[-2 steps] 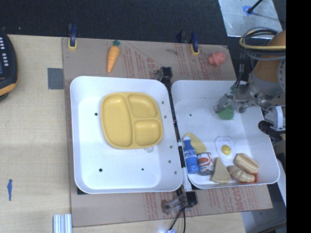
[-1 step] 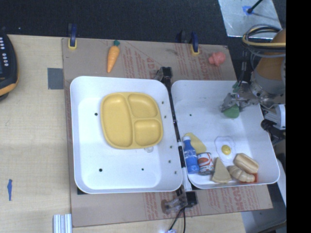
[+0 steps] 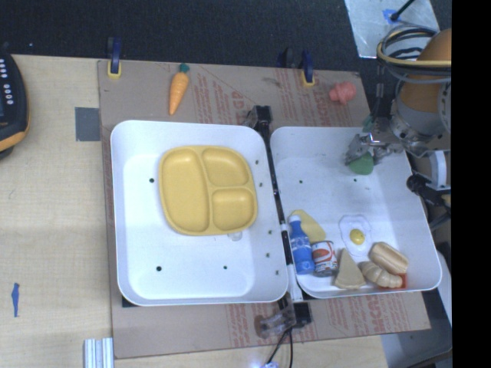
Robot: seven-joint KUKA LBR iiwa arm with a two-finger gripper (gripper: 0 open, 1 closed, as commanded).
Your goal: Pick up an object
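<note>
**binwatcher:** Over at about 2 o'clock in the right bin [image 3: 418,205], the gripper [image 3: 368,148] is down low, right on top of a small green object [image 3: 362,165]. That green thing sits near the bin's far wall, and it looks like the pick target to me.

**kuka_fan:** Are the jaws clamped on it though?

**binwatcher:** Honestly can't tell. The metal bits are bunched over the green piece, and whether they're spread or squeezed is too small and cluttered to read. It's touching or just above it, that's all I'd commit to.

**kuka_fan:** So how far along?

**binwatcher:** My guess: reach is done, grab is either happening or about to. Nothing looks lifted; the green object seems to rest on the bin floor. The lift is what's left.

**kuka_fan:** Other stuff around?

**binwatcher:** Down at 5 o'clock in the same bin there's a pile: blue bottle [image 3: 300,250], small can [image 3: 324,257], fried egg [image 3: 355,231], hot dog [image 3: 389,257]. Left bin [image 3: 138,205] has a yellow divided plate [image 3: 207,188]. A carrot [image 3: 178,89] lies on the bench at 11 o'clock, outside the bins.
</note>
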